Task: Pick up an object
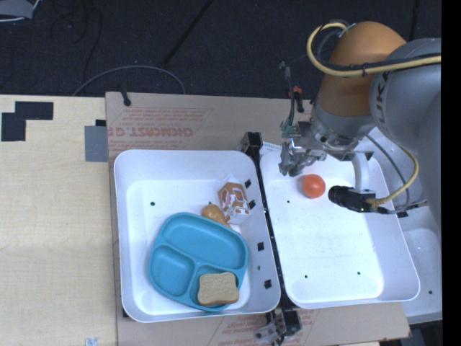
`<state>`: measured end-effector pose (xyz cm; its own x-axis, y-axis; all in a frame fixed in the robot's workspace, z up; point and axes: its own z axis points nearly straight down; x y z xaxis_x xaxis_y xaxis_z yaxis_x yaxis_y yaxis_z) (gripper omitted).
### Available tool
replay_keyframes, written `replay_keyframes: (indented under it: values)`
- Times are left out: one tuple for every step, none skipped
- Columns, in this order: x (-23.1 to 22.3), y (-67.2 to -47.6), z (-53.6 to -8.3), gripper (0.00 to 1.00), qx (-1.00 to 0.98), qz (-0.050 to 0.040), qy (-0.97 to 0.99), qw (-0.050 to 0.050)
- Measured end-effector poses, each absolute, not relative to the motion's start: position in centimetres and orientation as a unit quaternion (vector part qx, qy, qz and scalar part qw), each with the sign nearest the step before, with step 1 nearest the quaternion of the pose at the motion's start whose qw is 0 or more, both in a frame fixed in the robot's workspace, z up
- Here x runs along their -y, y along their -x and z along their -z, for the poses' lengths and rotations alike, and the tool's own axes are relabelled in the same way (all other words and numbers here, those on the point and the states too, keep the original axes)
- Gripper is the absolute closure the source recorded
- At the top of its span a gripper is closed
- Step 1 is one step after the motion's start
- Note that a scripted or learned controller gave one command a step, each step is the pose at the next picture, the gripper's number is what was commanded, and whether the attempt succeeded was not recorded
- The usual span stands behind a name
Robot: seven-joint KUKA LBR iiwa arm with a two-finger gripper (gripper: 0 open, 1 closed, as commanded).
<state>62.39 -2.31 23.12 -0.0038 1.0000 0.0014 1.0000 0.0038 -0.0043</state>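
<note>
A small orange-red ball (313, 186), something like a tomato, lies loose on the floor of the right bin (338, 265), in its upper part, a little right of the frame's centre. Just to its upper left hangs the gripper (292, 166), its dark fingers pointing down near the bin's top left corner; nothing sits between them, and from here I cannot tell how far apart they stand. The ball lies just beside the fingers, apart from them. To the ball's right a black cylindrical piece (351, 197) with a yellow cable juts over the bin. The grey arm (403, 85) with its orange band fills the upper right.

In the left bin (133, 222), a blue divided tray (189, 254) lies tilted across the lower middle, with a slice of bread (217, 289) in its lower right compartment. Just above the tray's upper edge sit a small yellowish lump (213, 213) and a crinkled brown-and-white packet (233, 197) touching it.
</note>
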Motion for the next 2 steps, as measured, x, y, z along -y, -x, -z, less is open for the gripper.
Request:
replay_keyframes:
  values:
    - [-2.5,-61.5,-23.8,1.00,0.709,-0.0011,0.706,0.002]
    - [-7.8,-61.1,-24.3,1.00,0.709,-0.0007,0.705,0.001]
